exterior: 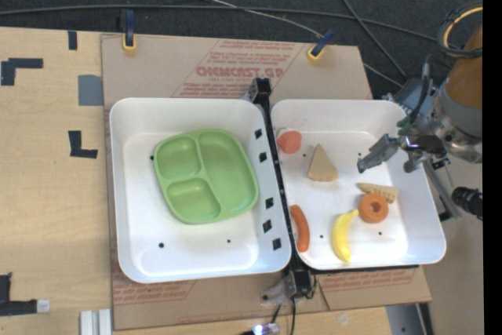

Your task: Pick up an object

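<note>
Cardboard-covered bench [235, 67] with two bins [188, 247]; gripper [394, 155], fingers spread, at 3 o'clock above the right bin [408, 247].

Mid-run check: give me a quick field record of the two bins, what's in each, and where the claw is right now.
left bin: green divided plate
right bin: six food items
top left: round orange-red piece
middle: tan wedge
right side: tan slice, orange ring just below it
front: banana, sausage near the divider
claw: over the right bin's right side, above the tan slice, open, nothing between its fingers
</note>
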{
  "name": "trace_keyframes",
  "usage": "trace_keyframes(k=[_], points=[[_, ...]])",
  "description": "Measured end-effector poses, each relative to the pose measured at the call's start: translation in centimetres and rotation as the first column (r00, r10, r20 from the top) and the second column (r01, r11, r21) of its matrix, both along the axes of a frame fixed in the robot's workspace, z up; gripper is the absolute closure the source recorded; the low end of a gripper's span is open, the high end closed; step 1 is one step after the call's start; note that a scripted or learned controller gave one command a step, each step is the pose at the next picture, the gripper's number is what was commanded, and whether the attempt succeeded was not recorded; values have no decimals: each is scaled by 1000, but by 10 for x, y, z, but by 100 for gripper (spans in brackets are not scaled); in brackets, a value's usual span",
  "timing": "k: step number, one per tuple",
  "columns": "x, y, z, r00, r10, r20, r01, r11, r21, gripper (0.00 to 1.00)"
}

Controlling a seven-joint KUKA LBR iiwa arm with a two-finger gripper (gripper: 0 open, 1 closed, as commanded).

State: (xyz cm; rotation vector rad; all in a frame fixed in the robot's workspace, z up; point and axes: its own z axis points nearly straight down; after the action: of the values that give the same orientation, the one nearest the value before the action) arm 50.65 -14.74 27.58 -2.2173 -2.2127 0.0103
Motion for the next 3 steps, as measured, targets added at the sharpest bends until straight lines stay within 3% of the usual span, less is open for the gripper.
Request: trace_keyframes(k=[1,3], points=[[2,0,5,1000,3,10,-3,1000,-2,0],[7,5,-120,1000,3,5,-3,1000,-1,0]])
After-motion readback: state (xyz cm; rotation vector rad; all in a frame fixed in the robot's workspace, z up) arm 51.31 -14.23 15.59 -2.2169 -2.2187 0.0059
